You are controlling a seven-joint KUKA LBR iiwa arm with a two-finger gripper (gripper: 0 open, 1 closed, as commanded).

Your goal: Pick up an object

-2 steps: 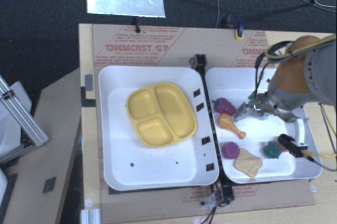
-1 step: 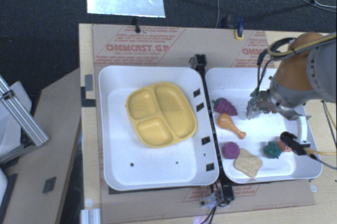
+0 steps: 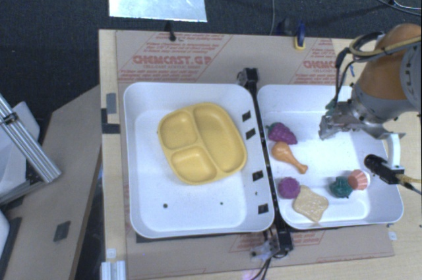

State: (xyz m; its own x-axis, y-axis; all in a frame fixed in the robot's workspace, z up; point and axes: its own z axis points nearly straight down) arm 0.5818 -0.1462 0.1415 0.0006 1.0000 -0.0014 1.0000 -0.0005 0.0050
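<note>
The right bin [image 3: 310, 111] holds several toy foods. A purple grape bunch [image 3: 282, 134] lies at its left, with an orange drumstick [image 3: 290, 157] just below it. Nearer the front are a small purple piece [image 3: 289, 187] and a slice of toast [image 3: 310, 203]. A green broccoli piece [image 3: 341, 187] and a pink cupcake [image 3: 358, 178] sit at the front right. My gripper [image 3: 331, 126] hangs over the bin's bare upper right part, to the right of the grapes and apart from every toy. Nothing shows in its grasp.
The left bin [image 3: 148, 199] holds a yellow divided plate [image 3: 200, 141]. A black divider with clips [image 3: 258, 147] runs between the bins. A black part of the arm [image 3: 382, 170] juts over the right bin's right rim. Cables trail behind the bench.
</note>
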